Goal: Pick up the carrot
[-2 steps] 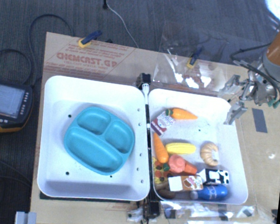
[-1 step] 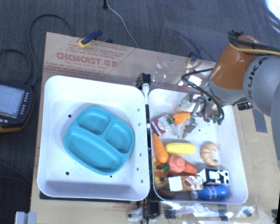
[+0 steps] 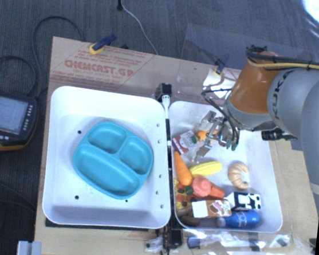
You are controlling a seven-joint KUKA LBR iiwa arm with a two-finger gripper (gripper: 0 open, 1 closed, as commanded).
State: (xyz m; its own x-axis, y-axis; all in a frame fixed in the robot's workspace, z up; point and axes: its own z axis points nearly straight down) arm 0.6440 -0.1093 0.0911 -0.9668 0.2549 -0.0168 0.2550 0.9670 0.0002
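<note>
The tool [image 3: 213, 137] hangs over the right bin [image 3: 274, 173]; its grip state is unclear. The carrot [image 3: 181, 169] lies near its left wall, beside a corn cob [image 3: 206, 168]. It looks light, stiff, slippery; grasp mid-body.

Brown bench [image 3: 73, 76] — two white bins, left bin [image 3: 63, 158] beside right bin [image 3: 272, 172].
</note>
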